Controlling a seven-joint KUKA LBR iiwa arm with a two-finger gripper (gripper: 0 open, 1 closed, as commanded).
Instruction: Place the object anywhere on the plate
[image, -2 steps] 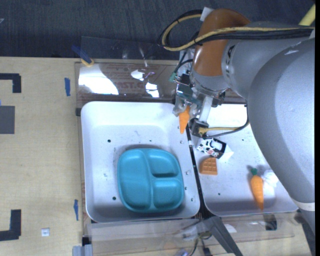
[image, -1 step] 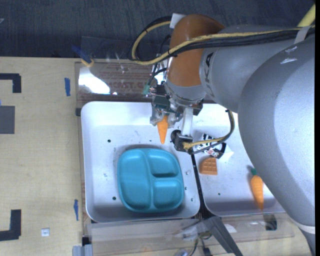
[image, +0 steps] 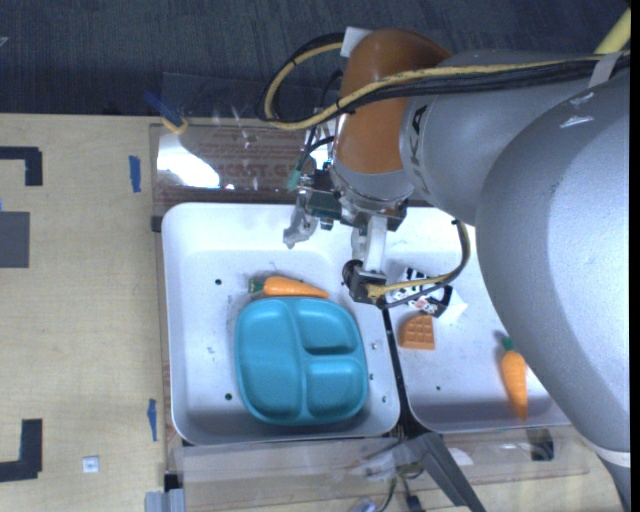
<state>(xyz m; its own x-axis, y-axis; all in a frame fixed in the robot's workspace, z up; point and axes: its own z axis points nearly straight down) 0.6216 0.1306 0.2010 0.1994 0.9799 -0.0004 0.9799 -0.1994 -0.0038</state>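
A teal divided plate (image: 300, 362) lies in the left bin (image: 190, 300). An orange toy carrot (image: 290, 288) with a green end rests on the bin floor, touching the plate's far rim. My gripper (image: 331, 243) hangs above the far part of this bin, just beyond the carrot. Its two fingers (image: 294, 235) stand apart, open, with nothing between them.
The right bin (image: 470, 400) holds a waffle-like orange piece (image: 417, 332), a second carrot (image: 513, 380) and a small black, white and yellow object (image: 410, 291) near the divider. The arm's grey bulk covers the right bin's far side.
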